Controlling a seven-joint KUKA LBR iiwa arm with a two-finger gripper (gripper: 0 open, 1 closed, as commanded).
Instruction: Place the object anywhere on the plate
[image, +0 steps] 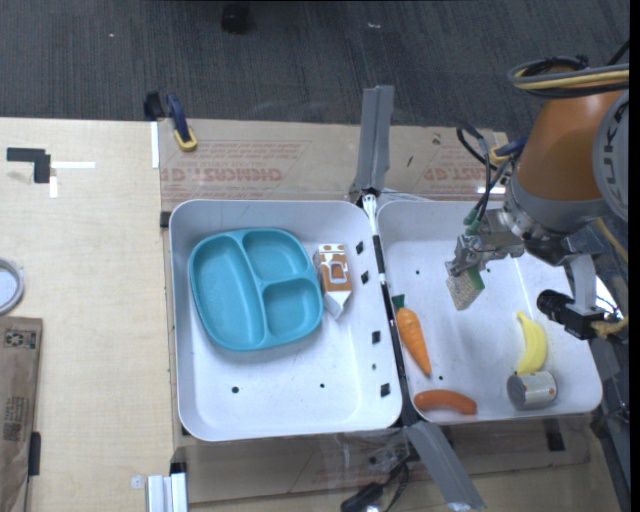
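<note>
Plate (256, 290) – one, blue, left bin; right bin – one carrot (413, 340), one banana (533, 343); tool (466, 268) grips greenish object (464, 290).

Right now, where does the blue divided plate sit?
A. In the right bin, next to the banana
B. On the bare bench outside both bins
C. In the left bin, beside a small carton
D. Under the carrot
C: the blue plate lies in the left bin, with the small carton at its right edge.
</note>
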